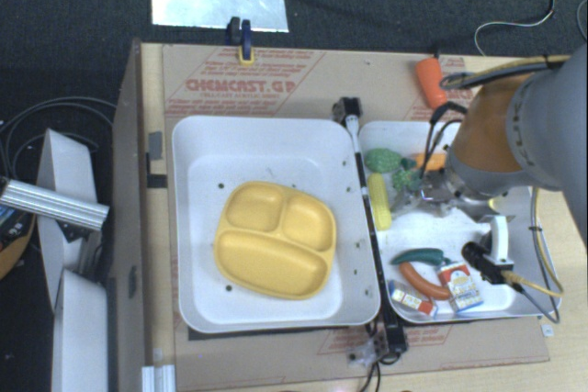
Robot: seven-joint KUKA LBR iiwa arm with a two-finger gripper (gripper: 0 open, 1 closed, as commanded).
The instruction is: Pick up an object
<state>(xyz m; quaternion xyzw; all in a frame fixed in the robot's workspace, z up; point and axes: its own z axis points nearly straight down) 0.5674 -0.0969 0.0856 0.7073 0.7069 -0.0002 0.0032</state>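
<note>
While the gripper (424, 190) hangs low in the right bin (528, 303), the reach is underway.
Its grip state I cannot tell; green toy (384, 162) and yellow piece (378, 202) lie just left, so descending onto one comes next.

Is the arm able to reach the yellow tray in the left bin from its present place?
Probably yes: the yellow tray lies alone and uncovered in the left bin, with the arm over the neighbouring bin.

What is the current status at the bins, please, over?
Gripper low in right bin, beside green toy and yellow piece; nothing seen held. Orange sausage and small cartons lie near front. Yellow tray in left bin.
</note>
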